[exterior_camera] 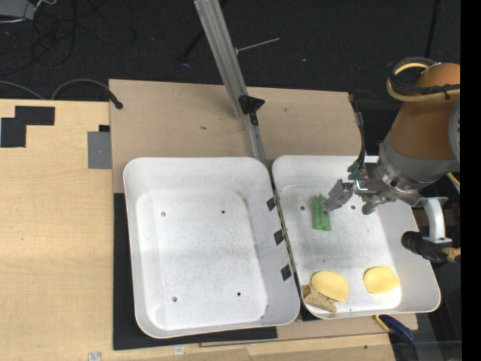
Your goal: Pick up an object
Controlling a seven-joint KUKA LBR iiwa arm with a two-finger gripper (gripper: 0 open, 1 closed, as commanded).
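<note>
The fingers (340, 195) stand a little apart and hold nothing, their tips hanging just above and to the right of the green block (322, 213) in the right bin (409, 247); whether a tip touches the block cannot be told from this slant. The green block is a small, flat-sided bar, bright green against the speckled white floor, with what look like ridges or steps along its length. It lies flat on the floor of the bin, in the left half, near the middle from back to front. Its long axis runs nearly front to back in the view, the far end leaning slightly left and the near end slightly right. At the front of the same bin lie two yellow rounded pieces (330, 284), well apart from the block, with a small tan scrap (322, 301) touching the left one. The left bin (150, 179) stands beside it on the bench (180, 119), and the grey arm (421, 141) reaches in from the right.
</note>
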